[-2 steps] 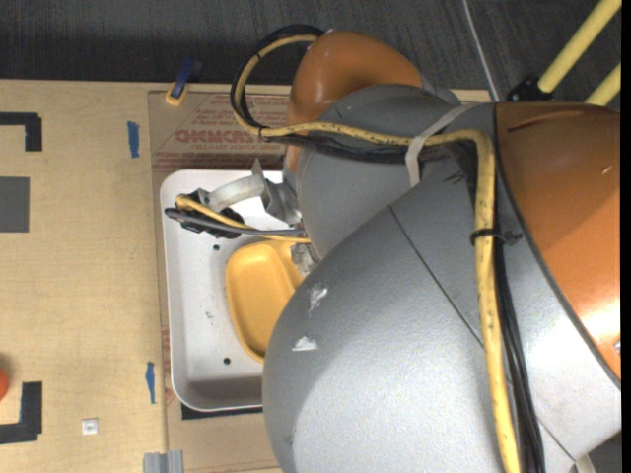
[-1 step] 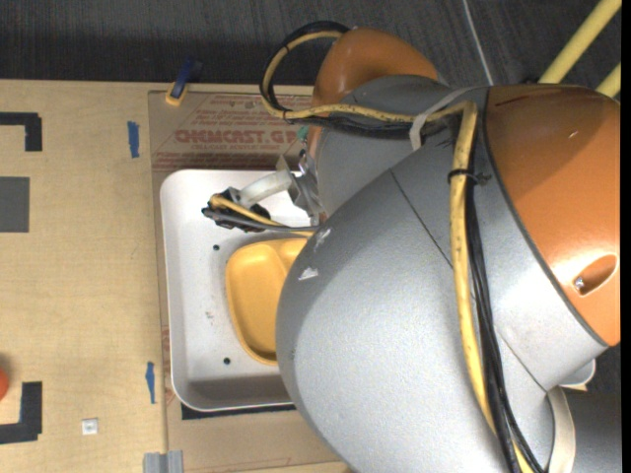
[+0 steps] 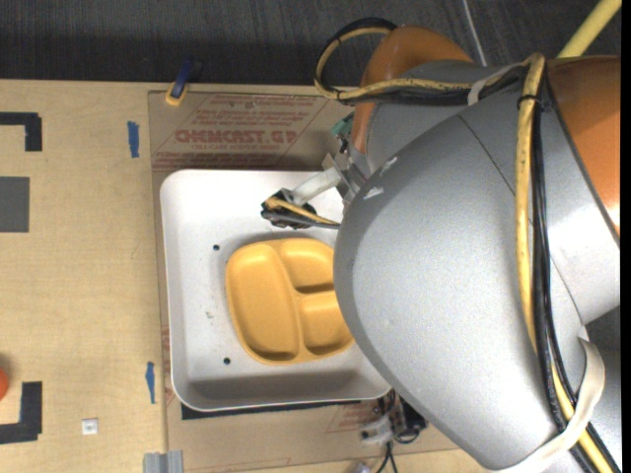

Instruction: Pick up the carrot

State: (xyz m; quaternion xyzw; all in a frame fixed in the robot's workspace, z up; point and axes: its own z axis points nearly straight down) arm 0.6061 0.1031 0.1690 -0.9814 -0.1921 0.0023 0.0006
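Yellow tray point(image 3: 271, 304) in white bin point(image 3: 192, 264), beside grey arm point(image 3: 463, 284)

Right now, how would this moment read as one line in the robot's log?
arm: over white bin | yellow tray: in bin | carrot: hidden | grip: cannot tell

Dark grey floor point(image 3: 246, 8) beyond bench point(image 3: 69, 294)
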